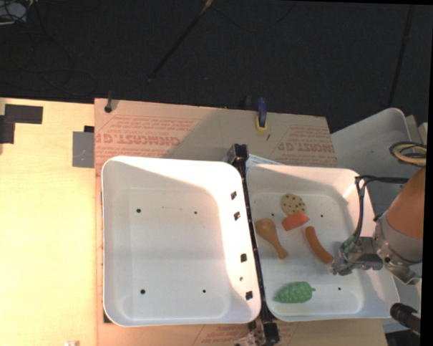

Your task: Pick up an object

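Note:
The right bin (323, 182) holds a round speckled cookie (292, 203), a small red piece (295, 221), a tan drumstick-shaped toy (271, 237), an orange sausage-shaped toy (318, 245) and a green bumpy toy (294, 292). My gripper (344, 263) reaches in from the right, low over the bin floor, just right of the orange sausage toy's near end. Its tips are small and dark against the bin.
The left bin (114, 221) lies beside the right one, with a black clip divider (242, 206) between them. Both rest on a cardboard sheet (175, 134) over a pale wooden bench (35, 232). The arm's orange band (421, 206) and a black cable (359, 211) hang at the right bin's edge.

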Tool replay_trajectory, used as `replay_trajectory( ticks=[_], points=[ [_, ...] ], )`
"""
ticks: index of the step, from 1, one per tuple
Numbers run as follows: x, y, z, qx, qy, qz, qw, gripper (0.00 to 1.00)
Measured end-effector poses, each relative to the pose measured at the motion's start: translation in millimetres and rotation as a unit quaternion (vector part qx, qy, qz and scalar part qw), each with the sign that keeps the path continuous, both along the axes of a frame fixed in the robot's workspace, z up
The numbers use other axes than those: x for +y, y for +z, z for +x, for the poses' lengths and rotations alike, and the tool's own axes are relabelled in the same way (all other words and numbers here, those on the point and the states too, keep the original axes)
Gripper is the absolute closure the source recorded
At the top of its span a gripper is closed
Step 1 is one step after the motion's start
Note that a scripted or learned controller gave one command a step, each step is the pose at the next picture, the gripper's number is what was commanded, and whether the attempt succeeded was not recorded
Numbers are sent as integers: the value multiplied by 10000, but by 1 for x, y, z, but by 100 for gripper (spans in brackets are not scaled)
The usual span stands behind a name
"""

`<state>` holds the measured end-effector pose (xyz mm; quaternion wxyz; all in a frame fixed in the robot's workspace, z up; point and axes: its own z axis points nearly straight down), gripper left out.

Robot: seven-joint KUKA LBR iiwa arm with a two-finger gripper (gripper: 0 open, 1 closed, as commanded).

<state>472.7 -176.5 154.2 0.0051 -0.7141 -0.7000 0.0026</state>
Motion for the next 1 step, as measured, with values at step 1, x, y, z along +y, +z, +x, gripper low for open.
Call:
replay_trajectory(
  ticks=[1],
  points=[
    [-1, 9, 0, 6, 13, 1, 10000, 100]
  ],
)
